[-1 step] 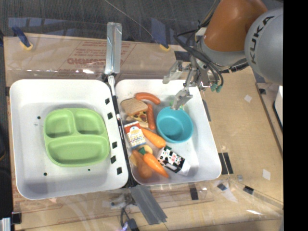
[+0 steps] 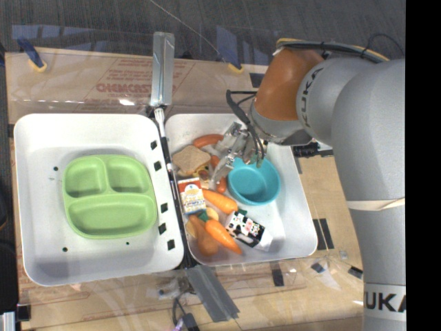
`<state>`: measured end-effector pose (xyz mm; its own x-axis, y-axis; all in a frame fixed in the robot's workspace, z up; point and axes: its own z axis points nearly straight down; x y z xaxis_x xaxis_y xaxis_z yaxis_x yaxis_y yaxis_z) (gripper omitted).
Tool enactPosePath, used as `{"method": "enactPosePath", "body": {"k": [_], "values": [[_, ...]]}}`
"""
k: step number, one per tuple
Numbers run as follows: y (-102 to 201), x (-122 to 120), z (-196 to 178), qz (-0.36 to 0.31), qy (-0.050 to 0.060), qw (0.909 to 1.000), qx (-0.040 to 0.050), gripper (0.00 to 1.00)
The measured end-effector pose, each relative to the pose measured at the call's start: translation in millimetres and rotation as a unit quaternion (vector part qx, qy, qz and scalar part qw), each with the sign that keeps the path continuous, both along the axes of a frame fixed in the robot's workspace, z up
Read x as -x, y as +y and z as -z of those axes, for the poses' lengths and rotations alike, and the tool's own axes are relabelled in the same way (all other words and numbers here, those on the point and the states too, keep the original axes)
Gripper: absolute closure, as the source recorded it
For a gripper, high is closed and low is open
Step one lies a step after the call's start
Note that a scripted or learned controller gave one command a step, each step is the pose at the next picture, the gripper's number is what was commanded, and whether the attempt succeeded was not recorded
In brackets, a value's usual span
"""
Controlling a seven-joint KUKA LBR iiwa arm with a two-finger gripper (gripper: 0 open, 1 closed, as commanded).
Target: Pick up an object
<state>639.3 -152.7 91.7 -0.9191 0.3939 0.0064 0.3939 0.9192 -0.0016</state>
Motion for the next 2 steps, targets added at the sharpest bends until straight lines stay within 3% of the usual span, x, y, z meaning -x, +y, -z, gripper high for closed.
{"method": "enactPosePath", "body": {"k": [1,2], "values": [[4,-3,-12,-0.005,-0.002,1.0,-0.0009,1.0],[62,-9,-84,0.12,-0.006,0.9927,0.0008,1.0]]}}
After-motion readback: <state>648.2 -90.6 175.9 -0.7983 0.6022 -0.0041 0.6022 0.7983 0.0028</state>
